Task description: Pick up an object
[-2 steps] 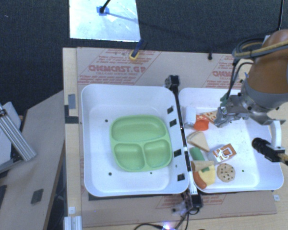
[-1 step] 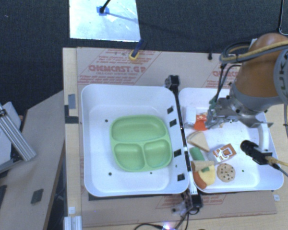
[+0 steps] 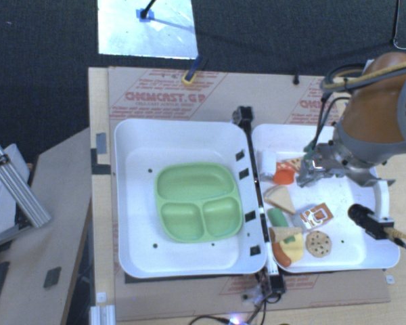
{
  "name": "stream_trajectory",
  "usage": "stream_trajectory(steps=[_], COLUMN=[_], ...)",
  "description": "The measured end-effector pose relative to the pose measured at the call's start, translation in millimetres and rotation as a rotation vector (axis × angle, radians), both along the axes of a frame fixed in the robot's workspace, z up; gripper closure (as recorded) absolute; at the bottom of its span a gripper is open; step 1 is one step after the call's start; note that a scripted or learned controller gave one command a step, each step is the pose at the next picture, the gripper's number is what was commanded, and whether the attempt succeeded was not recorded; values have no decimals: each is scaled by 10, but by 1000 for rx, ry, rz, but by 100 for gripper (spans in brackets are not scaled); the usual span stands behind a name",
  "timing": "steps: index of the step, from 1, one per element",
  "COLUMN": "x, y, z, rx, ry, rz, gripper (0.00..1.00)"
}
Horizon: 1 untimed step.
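White plastic, shallow and rectangular, makes up both bins: the left bin (image 3: 132, 181) and the right bin (image 3: 352, 252) sit side by side, rims touching, on a brown sheet printed in red (image 3: 162, 95) laid over the counter (image 3: 57, 195). The grey arm with an orange band (image 3: 379, 107) is cut off by the right edge of the view, and its bulk covers the right bin's far right corner.

The gripper (image 3: 306, 173) hangs low over the far half of the right bin. Its tip is a blur of metal against the white floor, so whether it is wide, narrow or holding anything cannot be told.

An orange rounded piece (image 3: 284, 176) lies just beside the gripper, on the shared-rim side; contact between them cannot be made out. It is compact, with no readable long axis. A small white piece (image 3: 267, 160) lies near it against the shared rim, shape unclear.

Nearer the camera lie a tan wedge-shaped slice (image 3: 281, 198), a green oblong piece (image 3: 277, 217), an orange-and-white packet (image 3: 316, 215) and a round brown speckled biscuit (image 3: 318, 244). A yellow block (image 3: 292, 244) touches a red-orange piece (image 3: 281, 252) at the near left corner. Bare floor shows right of the packet.

The left bin holds a pale green three-compartment plate (image 3: 196, 202), with bare floor all around it.
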State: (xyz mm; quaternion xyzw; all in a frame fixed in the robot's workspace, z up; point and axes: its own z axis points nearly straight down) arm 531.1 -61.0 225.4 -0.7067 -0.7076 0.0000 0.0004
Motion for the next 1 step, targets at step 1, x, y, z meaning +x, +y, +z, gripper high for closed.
stream_trajectory(steps=[1], x=[8], y=[67], z=[79], rx=[0], ry=[-4], rz=[4], gripper=[100])
